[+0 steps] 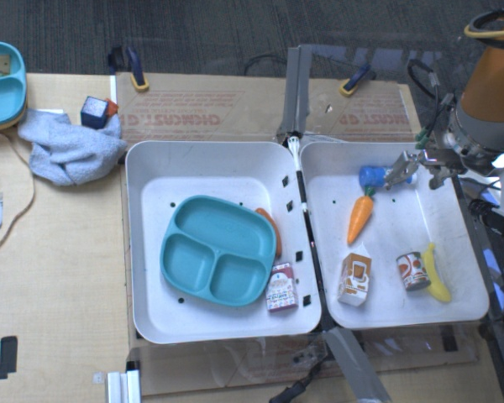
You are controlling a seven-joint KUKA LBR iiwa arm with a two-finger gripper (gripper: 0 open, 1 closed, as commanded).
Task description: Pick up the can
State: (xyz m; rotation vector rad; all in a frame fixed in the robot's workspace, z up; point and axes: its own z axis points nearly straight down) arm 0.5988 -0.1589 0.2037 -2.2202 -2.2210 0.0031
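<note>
The can (412,271), short with a red and white label, lies in the right bin (386,313) near its front right corner, touching a yellow banana (438,280). My gripper (418,173) hangs over the bin's back right part, well behind the can, with its fingers spread open and nothing between them. One fingertip (399,172) is close to a small blue object (372,175).
An orange carrot (359,217) and a small brown carton (354,279) lie left of the can. The left bin (143,225) holds a teal divided plate (218,250) and a small red carton (281,290). A grey cloth (71,149) lies on the bench at left.
</note>
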